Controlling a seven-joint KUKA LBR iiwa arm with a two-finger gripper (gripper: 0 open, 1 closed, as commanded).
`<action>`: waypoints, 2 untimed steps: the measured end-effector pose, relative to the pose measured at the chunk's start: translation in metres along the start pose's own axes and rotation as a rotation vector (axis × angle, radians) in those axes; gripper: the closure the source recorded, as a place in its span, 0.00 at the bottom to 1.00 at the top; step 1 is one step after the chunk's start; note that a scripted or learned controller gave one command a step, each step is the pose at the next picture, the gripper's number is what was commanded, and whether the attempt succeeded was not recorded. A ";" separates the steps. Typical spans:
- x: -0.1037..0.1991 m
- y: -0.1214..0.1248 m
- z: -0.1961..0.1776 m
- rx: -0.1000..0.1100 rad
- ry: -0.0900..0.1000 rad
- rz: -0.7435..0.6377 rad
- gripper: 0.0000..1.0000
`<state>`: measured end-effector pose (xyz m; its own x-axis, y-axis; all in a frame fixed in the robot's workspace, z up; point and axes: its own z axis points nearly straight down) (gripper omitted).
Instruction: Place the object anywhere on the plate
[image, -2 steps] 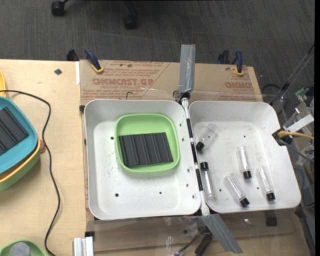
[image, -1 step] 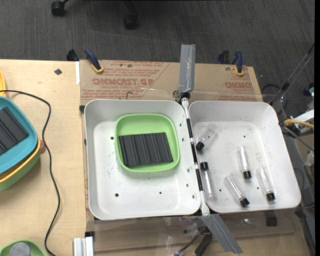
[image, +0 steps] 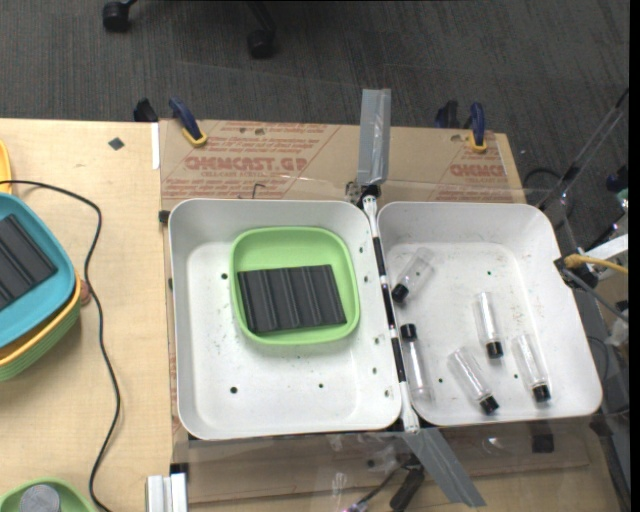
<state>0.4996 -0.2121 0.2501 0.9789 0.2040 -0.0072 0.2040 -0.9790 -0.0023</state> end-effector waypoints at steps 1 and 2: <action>-0.018 -0.013 0.006 0.000 0.001 0.007 0.00; -0.024 0.006 0.008 -0.001 0.001 0.007 0.00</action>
<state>0.4768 -0.2226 0.2422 0.9804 0.1967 -0.0060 0.1967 -0.9805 -0.0015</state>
